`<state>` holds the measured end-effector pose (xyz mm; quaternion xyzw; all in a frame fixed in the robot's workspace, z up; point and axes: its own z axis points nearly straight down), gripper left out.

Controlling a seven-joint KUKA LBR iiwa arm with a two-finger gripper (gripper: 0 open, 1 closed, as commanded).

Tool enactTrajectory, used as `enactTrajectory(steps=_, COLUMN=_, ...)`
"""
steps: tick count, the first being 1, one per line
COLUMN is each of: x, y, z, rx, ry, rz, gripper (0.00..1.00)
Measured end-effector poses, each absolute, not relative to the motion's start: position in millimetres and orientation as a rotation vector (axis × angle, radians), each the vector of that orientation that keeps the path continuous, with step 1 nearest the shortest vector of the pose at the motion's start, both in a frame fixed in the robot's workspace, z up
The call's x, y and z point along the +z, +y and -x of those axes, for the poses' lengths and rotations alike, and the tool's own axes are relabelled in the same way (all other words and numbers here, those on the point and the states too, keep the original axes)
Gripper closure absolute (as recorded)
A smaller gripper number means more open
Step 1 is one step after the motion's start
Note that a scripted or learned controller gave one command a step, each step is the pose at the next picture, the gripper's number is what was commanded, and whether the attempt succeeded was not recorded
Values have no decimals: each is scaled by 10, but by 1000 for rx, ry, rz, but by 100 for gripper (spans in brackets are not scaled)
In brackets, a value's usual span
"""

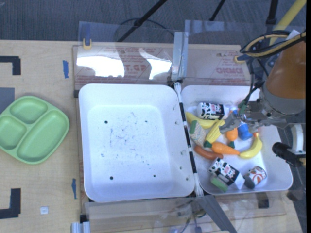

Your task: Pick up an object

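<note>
Pale wooden bench [39, 62] carries everything, with dark carpet beyond it. At far left lies a green divided plate [32, 128], well apart from the bins. Next comes the left white bin [92, 101], its floor faintly scuffed. Just beside it, the right white bin [282, 178] holds a heap of toys: a cow-patterned carton [212, 110] at the top, a yellow banana [200, 122] below it, an orange carrot [225, 148], a second banana [252, 149] curving to the right, another cow-patterned carton [224, 169] and a small can [256, 175] near the front wall. The gripper [232, 124] hangs low over the heap's middle; whether it is released or clenched I cannot tell. The carrot lies just below and slightly left of it, long axis running left to right, so it seems the nearest candidate.
</note>
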<state>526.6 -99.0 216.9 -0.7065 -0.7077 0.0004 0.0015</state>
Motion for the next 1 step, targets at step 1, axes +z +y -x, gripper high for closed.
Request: enactTrajectory(steps=1, x=2947, y=-276, z=-5384, rx=-3, ry=-2467, rz=1949, gripper=0)
